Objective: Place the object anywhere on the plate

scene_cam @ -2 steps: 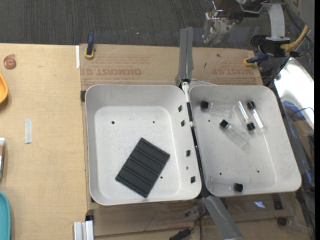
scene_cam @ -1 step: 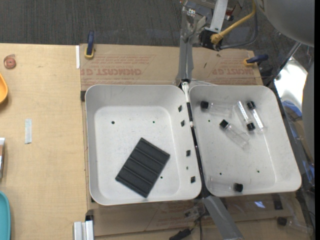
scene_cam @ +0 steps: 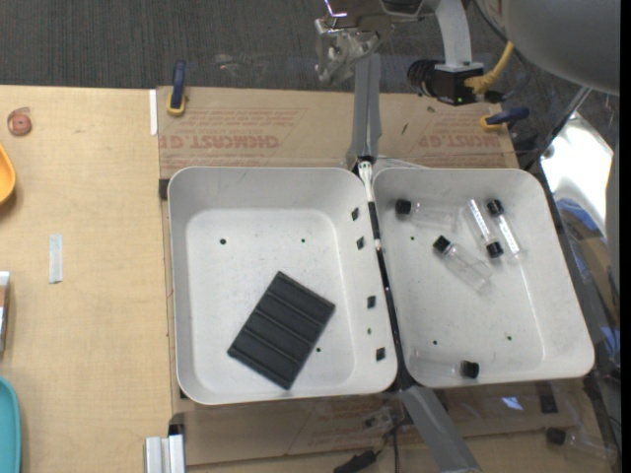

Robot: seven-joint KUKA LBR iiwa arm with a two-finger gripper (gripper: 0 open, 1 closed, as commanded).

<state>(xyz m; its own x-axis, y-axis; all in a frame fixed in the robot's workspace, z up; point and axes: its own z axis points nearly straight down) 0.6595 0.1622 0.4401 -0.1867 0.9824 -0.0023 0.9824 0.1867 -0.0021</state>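
The grey arm with its large rounded housing [scene_cam: 567, 18] sat high at the far right, well apart from the two shallow white bins on the pale wooden counter [scene_cam: 89, 264]; from there the reach looked long, and a long descent gives a programmed grasp plenty of room to land off target. The left white bin [scene_cam: 182, 294] carried the black ribbed rectangular plate [scene_cam: 283, 329], lying flat and skewed near its front; the right white bin [scene_cam: 537, 333] carried the likely objects, a loose cluster of clear plastic vials with black caps [scene_cam: 488, 227], some touching or crossing one another. That crowding was the main hazard, in my judgement; a closing tool could catch two vials at once, or nudge one so that it rolled away. The vials looked smooth and round, so a pinch off their axis might squirt one out; a vial set down on the plate might roll along the ribs and off its edge (the plate seemed to have no lip). A small loose black cap [scene_cam: 469, 369] lay alone near the front wall; it could be mistaken for a target.

The tool [scene_cam: 340, 39] hung beyond the bins' far edge, above the brown cardboard sheet [scene_cam: 256, 131]; how far open it was I cannot tell, nor could anything be seen in its hold or touching it.
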